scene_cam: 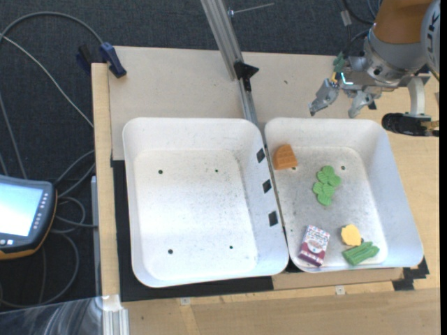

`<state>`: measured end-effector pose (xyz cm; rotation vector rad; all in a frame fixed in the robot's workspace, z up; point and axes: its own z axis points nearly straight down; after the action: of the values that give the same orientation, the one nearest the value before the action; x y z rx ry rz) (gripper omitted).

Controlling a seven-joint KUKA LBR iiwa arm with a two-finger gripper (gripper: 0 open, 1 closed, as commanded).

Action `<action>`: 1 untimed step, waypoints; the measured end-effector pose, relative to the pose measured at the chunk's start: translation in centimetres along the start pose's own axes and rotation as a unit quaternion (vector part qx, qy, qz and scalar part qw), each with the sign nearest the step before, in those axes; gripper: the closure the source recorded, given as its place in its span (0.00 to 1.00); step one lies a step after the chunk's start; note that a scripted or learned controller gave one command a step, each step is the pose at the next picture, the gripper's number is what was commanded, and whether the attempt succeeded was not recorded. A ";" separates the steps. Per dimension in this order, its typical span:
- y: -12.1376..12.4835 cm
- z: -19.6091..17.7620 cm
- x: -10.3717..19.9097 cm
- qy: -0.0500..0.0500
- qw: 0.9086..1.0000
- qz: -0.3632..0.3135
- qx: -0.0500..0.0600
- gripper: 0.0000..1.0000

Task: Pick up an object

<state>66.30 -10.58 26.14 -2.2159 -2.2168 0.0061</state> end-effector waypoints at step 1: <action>0.1 -0.3 0.0 -0.001 1.000 -0.001 -0.003 0.00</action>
<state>66.37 -10.59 26.48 -2.2178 -2.2216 0.0021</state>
